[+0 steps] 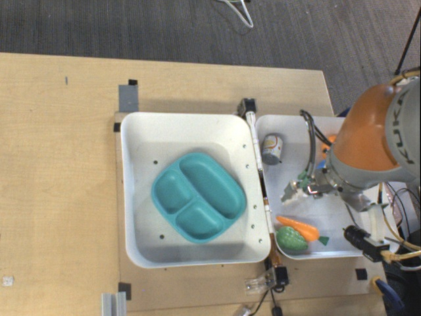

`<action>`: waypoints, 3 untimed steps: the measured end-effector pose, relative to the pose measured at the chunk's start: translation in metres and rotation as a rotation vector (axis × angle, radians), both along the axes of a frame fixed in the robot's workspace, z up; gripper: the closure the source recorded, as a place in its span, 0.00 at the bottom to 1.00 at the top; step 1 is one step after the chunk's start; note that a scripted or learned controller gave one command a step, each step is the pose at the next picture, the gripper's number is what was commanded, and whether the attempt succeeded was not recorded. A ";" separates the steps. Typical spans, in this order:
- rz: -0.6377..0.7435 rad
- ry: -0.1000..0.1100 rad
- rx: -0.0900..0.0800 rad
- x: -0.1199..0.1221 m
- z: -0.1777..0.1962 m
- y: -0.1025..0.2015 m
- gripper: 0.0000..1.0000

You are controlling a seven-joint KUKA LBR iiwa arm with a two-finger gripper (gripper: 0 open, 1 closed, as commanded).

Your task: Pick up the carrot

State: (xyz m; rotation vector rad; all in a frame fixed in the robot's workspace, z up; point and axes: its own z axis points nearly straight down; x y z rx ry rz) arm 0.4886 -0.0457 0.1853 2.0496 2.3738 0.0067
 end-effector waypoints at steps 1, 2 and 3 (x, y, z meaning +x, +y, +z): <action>-0.113 0.001 -0.001 0.000 0.018 -0.025 0.00; -0.113 0.000 -0.001 0.032 0.053 -0.078 0.00; -0.080 -0.009 -0.002 0.121 0.049 -0.097 0.00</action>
